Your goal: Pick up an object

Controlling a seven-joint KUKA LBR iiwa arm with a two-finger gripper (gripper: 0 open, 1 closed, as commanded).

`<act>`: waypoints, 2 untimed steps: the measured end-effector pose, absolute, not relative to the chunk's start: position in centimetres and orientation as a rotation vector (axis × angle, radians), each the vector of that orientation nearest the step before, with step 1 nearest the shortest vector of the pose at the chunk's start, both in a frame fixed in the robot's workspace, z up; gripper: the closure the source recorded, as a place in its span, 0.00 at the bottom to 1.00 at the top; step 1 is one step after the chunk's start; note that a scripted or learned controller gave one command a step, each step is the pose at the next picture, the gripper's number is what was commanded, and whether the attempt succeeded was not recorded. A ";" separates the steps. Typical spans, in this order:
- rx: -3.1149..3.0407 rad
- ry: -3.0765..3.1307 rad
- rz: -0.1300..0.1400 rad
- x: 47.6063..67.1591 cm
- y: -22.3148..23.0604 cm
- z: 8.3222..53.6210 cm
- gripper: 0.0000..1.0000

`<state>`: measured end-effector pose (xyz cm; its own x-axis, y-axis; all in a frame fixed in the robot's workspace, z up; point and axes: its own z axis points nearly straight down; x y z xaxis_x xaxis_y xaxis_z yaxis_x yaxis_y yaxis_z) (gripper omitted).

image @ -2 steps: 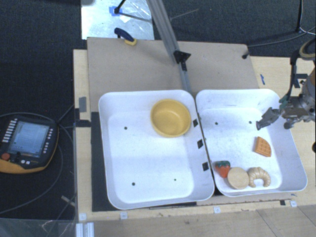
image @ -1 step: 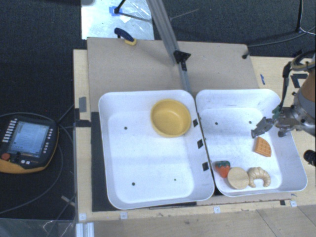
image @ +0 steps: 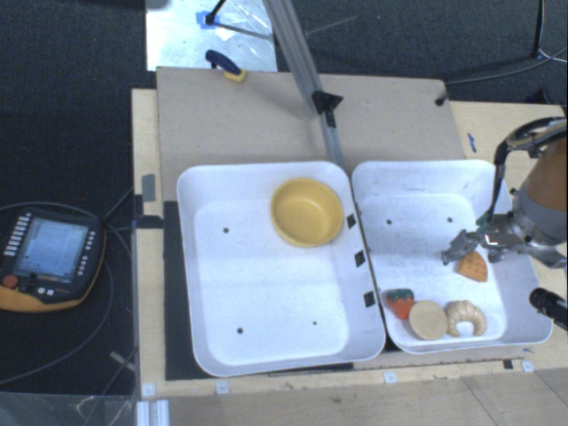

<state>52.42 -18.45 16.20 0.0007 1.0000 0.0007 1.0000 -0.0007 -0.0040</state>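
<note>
While over the right bin (image: 417, 180), pincer (image: 477, 248) touching orange wedge (image: 473, 267) (yellow bowl (image: 307, 211) left)

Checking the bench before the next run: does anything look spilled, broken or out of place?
Nothing stands out. The yellow bowl sits upright in the left bin. In the right bin, the orange wedge, strawberry-like piece, round tan piece and croissant lie inside the rim. The end effector is beside the wedge.

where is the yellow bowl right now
The yellow bowl sits in the left bin, near its upper right corner, close to the divide with the right bin.
</note>
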 end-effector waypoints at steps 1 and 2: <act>-2.221 -2.221 0.001 52.3 -18.3 10.1 0.00; -2.226 -2.225 -0.003 52.5 -18.4 11.5 1.00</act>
<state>52.46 -18.40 11.47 0.0005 1.0000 -0.0024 1.0000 -0.0005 0.0051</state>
